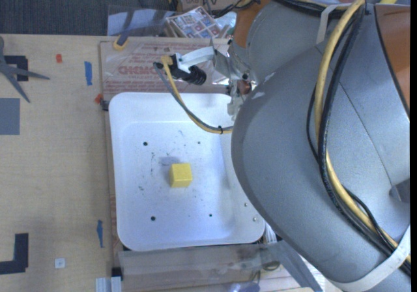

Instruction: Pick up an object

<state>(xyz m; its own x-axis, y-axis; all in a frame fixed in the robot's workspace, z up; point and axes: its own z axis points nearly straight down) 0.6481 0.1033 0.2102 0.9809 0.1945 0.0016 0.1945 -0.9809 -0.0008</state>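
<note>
In the camera view, near the middle of the left white bin (130, 154), a small yellow block (181, 175) lies alone on the bin floor, sitting slightly turned rather than square to the bin walls. The grey arm (313, 154) bulks in from the right and covers that side of the bench — its wrist end (238, 82) sits near the bin's far right corner, cables looping off it. Whether the tool is released or clenched cannot be told. The block lies down and to the left of the wrist, well apart from it — so my judgement is that the coming move needs a travel toward the bin's middle before any descent.
</note>
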